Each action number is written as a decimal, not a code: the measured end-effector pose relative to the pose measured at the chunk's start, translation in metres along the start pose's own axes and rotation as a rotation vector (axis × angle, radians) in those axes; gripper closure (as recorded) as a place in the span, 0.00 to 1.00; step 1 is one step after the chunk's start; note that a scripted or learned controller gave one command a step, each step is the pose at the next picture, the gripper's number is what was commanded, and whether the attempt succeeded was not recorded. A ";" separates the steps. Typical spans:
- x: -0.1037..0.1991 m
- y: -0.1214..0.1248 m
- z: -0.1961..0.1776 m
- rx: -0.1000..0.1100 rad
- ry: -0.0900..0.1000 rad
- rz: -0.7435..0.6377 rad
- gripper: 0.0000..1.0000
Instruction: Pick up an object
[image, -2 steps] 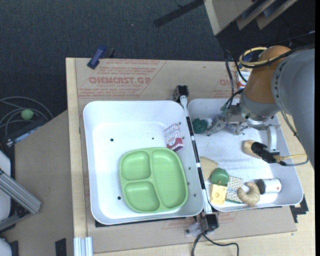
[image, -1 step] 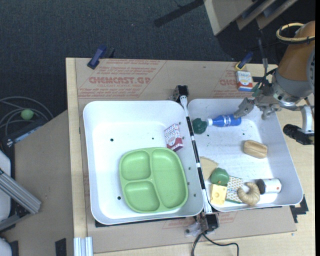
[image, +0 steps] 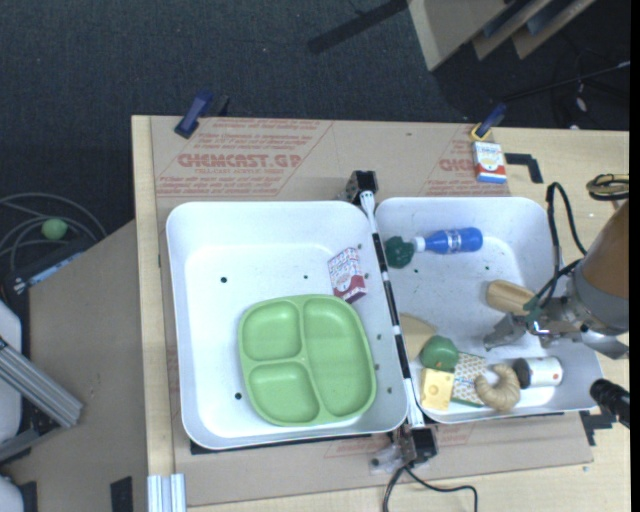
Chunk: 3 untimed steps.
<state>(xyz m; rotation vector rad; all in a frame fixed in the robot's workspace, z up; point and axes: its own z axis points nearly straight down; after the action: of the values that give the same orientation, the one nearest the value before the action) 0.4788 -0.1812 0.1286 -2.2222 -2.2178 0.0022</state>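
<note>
Progress: nothing is lifted yet, as far as you can see; every object lies on a bin floor, so the whole pick is left.
Near edge, right bin: along the front wall of the right bin (image: 470, 412) you have a crowded cluster — a yellow cheese-like wedge (image: 436, 388), a tan pretzel-like ring (image: 499, 387), a white cylinder (image: 543, 374) and a green round toy (image: 438, 351), all touching or just beside one another.
Near edge, left bin: the green divided plate (image: 304, 357) fills the front of the left bin (image: 200, 300), its near rim close to the front wall.
Gripper: the gripper (image: 528, 326) sits low over the right bin's middle, right of centre; you cannot tell how wide its fingers stand, and nothing is visibly between them.
Likely target: I judge the tan wooden piece (image: 508, 295) just behind the gripper, or the cluster just in front, to be nearest for a grasp.
Open room: the bare floor at the right bin's centre gives you the freest descent; the front cluster leaves little space between pieces.
Far part: the blue-and-white bottle (image: 448, 241) and dark green cap (image: 399, 251) lie near the back wall, well apart from the gripper.
Divider: a small red-and-white packet (image: 346, 272) lies in the left bin just beside the wall shared by the bins.
</note>
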 end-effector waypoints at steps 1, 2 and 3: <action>0.028 0.096 -0.007 -0.004 0.000 -0.003 0.00; 0.068 0.142 0.043 -0.003 -0.001 -0.002 0.00; 0.027 0.188 -0.034 -0.006 -0.002 -0.003 0.00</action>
<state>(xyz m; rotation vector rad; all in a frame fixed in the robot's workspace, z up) 0.6672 -0.1549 0.1619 -2.2233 -2.2246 -0.0015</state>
